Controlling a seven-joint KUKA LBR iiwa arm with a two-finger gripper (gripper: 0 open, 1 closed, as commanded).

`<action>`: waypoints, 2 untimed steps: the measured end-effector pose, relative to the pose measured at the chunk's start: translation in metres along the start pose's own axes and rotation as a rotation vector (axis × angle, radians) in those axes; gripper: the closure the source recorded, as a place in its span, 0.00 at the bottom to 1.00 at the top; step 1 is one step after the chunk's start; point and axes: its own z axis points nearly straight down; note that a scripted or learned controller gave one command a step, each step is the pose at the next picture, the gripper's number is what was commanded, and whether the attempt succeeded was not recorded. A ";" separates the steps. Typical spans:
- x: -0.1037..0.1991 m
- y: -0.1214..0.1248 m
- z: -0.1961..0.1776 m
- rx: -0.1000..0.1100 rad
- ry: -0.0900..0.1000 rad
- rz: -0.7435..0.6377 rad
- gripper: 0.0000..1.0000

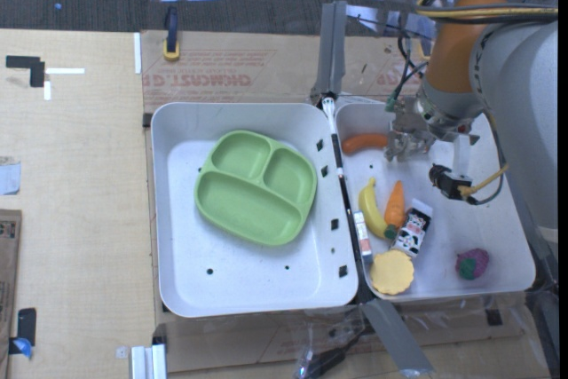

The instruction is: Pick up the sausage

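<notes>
The sausage [363, 142] is an orange-red, slightly curved piece lying near the far left corner of the right bin [506, 217]. My gripper [405, 146] hangs low over the bin just to the right of the sausage, at its right end. The grey arm with its orange band reaches in from the upper right and covers the far right part of the bin. I cannot make out whether the gripper touches the sausage.
The right bin also holds a banana [372, 209], a carrot [395, 202], a small cow-print carton [414, 231], a round yellow piece [392, 272] and a purple grape bunch [472, 263]. A green divided plate [256, 186] lies in the left bin [177, 253].
</notes>
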 end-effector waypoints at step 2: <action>0.006 0.004 0.007 -0.017 0.009 0.140 0.00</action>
